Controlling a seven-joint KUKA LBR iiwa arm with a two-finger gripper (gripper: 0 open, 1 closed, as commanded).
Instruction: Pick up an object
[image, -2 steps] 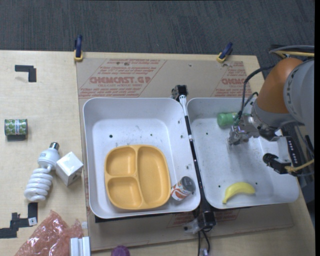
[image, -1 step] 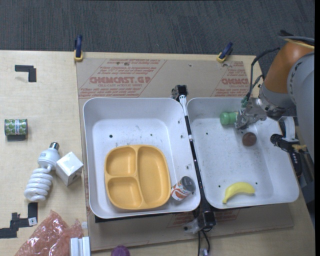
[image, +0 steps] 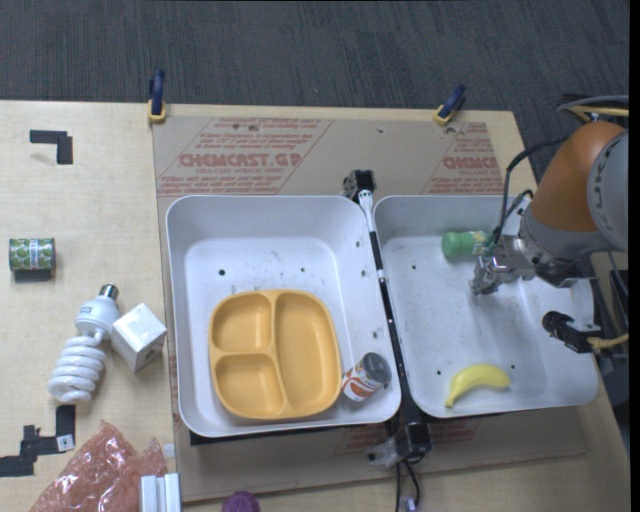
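Grey arm (image: 590, 190) bent over right bin (image: 560, 395), pincer (image: 487, 275) beside green object (image: 462, 243).

Red print reading "CHEMCAST G P" ran across the brown cardboard sheet (image: 250, 150) behind the left bin, repeated in part as "CHEMCAS" behind the right bin, while the smaller lines beneath it and the small can's (image: 364, 378) label were too blurred to read.

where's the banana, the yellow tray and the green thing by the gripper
banana (image: 477, 382): camera view, middle of its curve
yellow tray (image: 275, 352): camera view, ridge between its compartments
green thing (image: 462, 244): camera view, centre of its body
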